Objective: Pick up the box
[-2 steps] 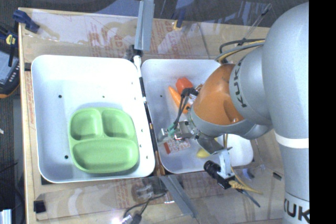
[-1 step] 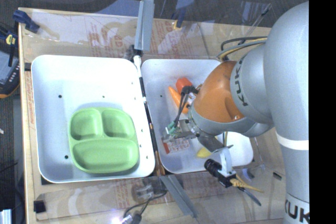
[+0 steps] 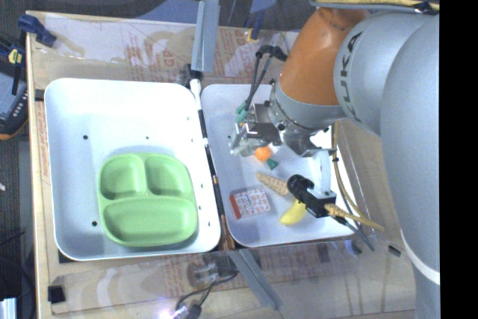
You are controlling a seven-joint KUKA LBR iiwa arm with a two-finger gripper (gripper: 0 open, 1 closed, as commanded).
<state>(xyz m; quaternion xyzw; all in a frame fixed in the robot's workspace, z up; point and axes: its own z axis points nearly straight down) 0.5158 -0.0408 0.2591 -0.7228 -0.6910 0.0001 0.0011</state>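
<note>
Gripper (image 3: 248, 138) of the grey arm with the orange band hangs low over the far half of the right shallow white bin (image 3: 224, 104), near that bin's middle. Its tip reads as a clutter of metal and cable from this angle, so I cannot tell whether it is open or closed.

Small flat box with a red-and-white printed face (image 3: 250, 202) lies near the right bin's near edge, toward its left wall, apart from the gripper.

Small orange ball (image 3: 262, 154) sits just beside the gripper on its near side, possibly touching it; too small to say. Tiny green piece (image 3: 272, 162) lies just right of the ball. Tan ridged cone-like stick (image 3: 272, 184) lies at a slant between the ball and the box. Yellow banana-shaped item (image 3: 293, 214) lies by the near edge, right of the box and not touching it.

In the left shallow white bin (image 3: 60, 160), a green three-compartment plastic tray (image 3: 148, 199) rests in the near half, closer to the right wall.
</note>
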